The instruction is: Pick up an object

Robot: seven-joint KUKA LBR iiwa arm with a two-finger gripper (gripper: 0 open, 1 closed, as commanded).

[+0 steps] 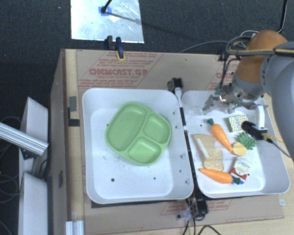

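Gripper [216, 101] above two carrots [221, 137], seemingly.

Grey arm [284, 75] with orange band [262, 40], black cables.

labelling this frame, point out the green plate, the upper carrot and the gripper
green plate [138, 132], camera view, on its centre ridge
upper carrot [222, 136], camera view, mid orange body
gripper [219, 100], camera view, between its fingertips

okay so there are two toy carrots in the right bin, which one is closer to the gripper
The upper carrot, with its green top toward the gripper. It lies just below the gripper in the right bin; the other carrot rests near the bin's front edge.
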